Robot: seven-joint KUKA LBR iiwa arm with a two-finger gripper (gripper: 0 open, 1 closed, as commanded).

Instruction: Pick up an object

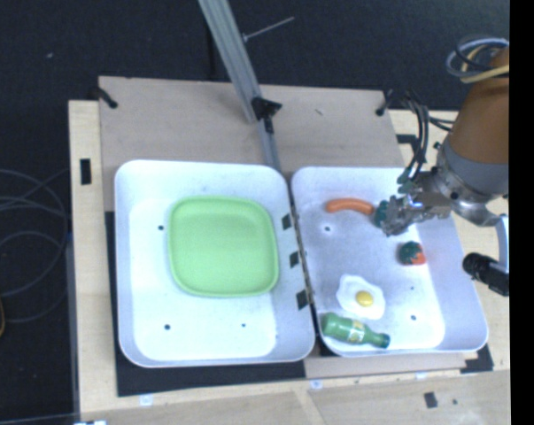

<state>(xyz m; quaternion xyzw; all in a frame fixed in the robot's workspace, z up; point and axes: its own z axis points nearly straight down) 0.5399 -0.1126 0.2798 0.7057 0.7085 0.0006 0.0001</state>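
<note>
Gripper [392, 217]: over right bin, upper-right part, low near the floor; dark and small here, can't tell its state, nothing seen held.
Arm [479, 140]: comes in from right edge, orange band above wrist, grey wrist below it, cables looped along top.
Right bin [457, 326]: white, shallow, holds 4 items.
Sausage [349, 206]: orange-red, lies flat near bin's back wall, just left of gripper; its right end looks close to the gripper, contact unclear.
Small red/green obj [413, 253]: roundish, below and a bit right of gripper, apart from it; too small to ID.
Fried egg [362, 297]: white w/ yellow yolk, mid-front of bin, flat.
Green bottle [355, 330]: on its side by front-left corner, just below egg, yellow label, cap end pointing right.
Left bin [138, 326]: white, touching right bin along centre seam.
Green plate [223, 245]: square w/ rounded corners, flat in middle of left bin, well apart from gripper.
Bench [187, 122]: tan board under both bins.
Pole [236, 51]: grey, slanting from top centre down to the back of the bins' seam.
</note>
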